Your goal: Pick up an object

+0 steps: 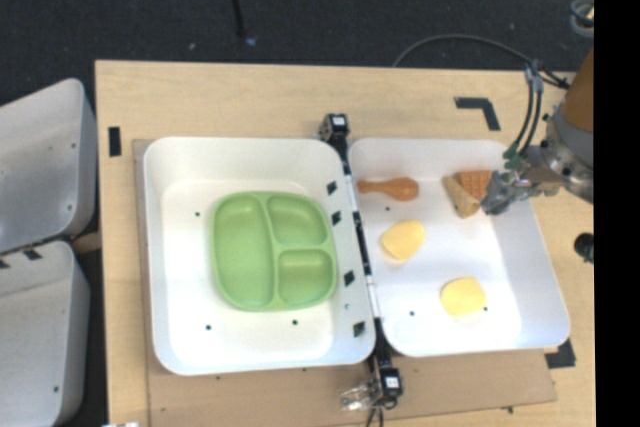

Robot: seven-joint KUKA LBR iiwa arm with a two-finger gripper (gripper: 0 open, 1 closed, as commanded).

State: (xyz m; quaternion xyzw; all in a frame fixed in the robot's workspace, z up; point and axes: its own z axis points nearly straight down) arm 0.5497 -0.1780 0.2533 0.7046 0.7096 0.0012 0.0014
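While its finger spacing could not be told, the gripper (497, 198) hovered with the bread wedge (468, 191) touching at nine o'clock.

1. Bench (240, 100): a light wooden surface carrying two shallow white bins side by side.
2. Left bin (175, 325): contains one green divided tray (271, 249) with three compartments, lying flat near the bin centre.
3. Right bin (520, 295): contains four items.
   - A brown wooden spoon-shaped piece (389, 187) near the far left corner.
   - A tan wedge, resembling a bread slice (466, 191), towards the far right.
   - Two pale yellow rounded pieces: one (402, 240) near the bin centre, one (463, 296) nearer the front edge, well apart.
4. Gripper (497, 198): positioned low at the right edge of the bread slice, appearing to touch it. Finger state cannot be determined.
5. Cable (450, 41): a dark loop running across the bench behind the right bin.
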